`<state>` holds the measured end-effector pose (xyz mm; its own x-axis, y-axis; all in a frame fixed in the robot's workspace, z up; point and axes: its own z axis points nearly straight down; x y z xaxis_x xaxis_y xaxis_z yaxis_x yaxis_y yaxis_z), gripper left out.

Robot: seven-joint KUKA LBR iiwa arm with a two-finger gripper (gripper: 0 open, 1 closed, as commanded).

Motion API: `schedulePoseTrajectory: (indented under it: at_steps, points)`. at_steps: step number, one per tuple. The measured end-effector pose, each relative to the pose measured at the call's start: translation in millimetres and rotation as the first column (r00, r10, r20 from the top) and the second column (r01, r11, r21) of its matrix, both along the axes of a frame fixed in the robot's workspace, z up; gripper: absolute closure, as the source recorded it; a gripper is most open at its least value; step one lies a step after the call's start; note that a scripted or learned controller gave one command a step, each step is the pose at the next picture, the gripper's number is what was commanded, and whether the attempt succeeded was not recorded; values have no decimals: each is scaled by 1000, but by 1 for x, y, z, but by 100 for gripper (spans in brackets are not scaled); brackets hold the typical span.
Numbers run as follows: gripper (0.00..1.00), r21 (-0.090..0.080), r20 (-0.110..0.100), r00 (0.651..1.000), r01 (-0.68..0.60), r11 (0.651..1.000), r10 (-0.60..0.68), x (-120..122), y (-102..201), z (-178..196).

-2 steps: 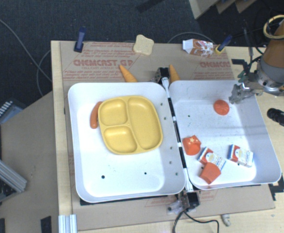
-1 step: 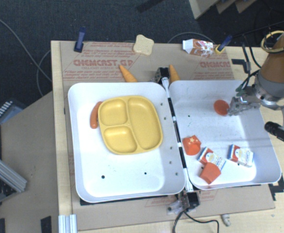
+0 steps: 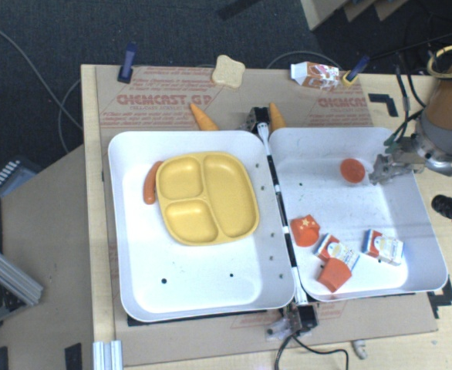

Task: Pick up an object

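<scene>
My gripper [image 3: 383, 169] hangs over the right part of the right bin [image 3: 411, 284], on the grey arm with its orange band at the view's right edge. Just left of it lies a small round red object [image 3: 352, 170], apart from the gripper. Lower in that bin lie an orange-red piece [image 3: 305, 230], a red block [image 3: 334, 274], and two small red-and-white cartons [image 3: 336, 250] [image 3: 383, 247]. Nothing shows between the fingers.
The left bin [image 3: 133, 284] holds a yellow divided plate [image 3: 207, 197] with a red sausage [image 3: 150, 183] beside its left edge. On the board behind the bins lie a bread slice [image 3: 227, 71], a carrot [image 3: 203, 118], a small carton [image 3: 315, 75] and blue clips.
</scene>
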<state>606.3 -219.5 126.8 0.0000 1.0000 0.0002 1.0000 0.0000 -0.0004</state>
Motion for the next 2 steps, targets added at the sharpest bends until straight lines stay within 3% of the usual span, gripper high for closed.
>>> schedulePoseTrajectory:
  at_steps: [1, 2]
  points:
    - [100, -1, 4, 1000, -1, 1000, 1, 30, 19, 38]
    - [100, -2, 1, 1000, 0, 1000, 0, 52, -5, -24]
